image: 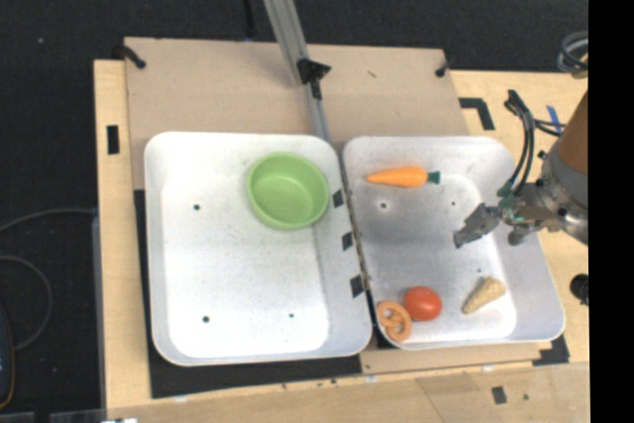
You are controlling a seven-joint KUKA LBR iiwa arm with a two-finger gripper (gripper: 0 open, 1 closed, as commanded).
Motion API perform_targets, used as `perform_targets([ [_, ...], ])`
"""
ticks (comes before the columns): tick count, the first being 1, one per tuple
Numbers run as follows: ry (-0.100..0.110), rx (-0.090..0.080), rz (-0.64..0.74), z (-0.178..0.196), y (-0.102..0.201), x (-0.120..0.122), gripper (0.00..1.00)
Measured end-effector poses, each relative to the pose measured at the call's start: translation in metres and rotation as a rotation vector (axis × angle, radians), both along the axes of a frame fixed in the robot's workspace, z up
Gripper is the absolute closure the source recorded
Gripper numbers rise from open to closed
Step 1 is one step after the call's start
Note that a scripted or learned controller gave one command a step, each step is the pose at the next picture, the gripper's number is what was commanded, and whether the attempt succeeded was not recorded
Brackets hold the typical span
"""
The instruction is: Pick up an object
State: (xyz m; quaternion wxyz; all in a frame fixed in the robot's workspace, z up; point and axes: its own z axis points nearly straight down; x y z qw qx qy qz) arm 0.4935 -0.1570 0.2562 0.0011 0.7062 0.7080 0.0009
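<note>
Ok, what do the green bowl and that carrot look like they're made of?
The green bowl looks like moulded plastic: one even lime colour, smooth matte surface, thick rounded rim. The carrot is probably a plastic toy: flat uniform orange, a tidy green stub at one end, faint sheen. Resolution leaves rubber or foam possible.

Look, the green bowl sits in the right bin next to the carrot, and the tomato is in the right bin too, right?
Not quite. The camera view shows the green bowl in the left bin. The carrot and the tomato are in the right bin.
</note>
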Motion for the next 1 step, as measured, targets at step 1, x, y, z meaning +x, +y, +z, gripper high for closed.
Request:
perform_targets([
  [1,-0.001,0.000,-0.003,0.0000,-0.0003,0.0000,0.00],
])
